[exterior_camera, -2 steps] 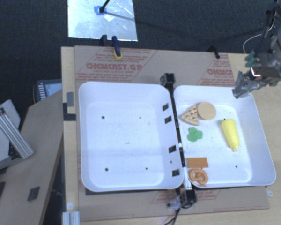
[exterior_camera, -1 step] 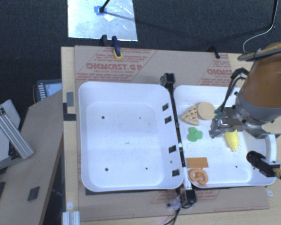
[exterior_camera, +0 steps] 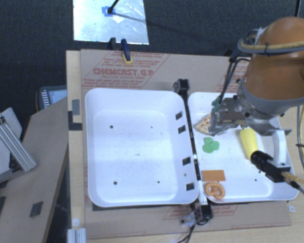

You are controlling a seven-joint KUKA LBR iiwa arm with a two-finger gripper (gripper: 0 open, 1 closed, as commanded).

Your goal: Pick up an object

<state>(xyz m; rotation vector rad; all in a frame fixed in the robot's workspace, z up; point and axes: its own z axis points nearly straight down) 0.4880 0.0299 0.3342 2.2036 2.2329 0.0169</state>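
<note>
Over the right bin [exterior_camera: 273, 189], the gripper [exterior_camera: 219, 121] is hovering beside a tan slice [exterior_camera: 203, 124], seemingly in the approach step; its grip state cannot be told. A firm descent onto one object is looking necessary next

Tan flat piece [exterior_camera: 203, 123] half hidden under pincer [exterior_camera: 216, 128] — arm [exterior_camera: 281, 59] cut off at right edge.

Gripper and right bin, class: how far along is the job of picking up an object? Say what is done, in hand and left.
Done: the arm has reached the right bin.
In hand: the gripper sits low by the tan piece, near the green toy; no grasp is visible.
Left: gripping and lifting; the yellow piece, orange block and pretzel lie untouched.
</note>
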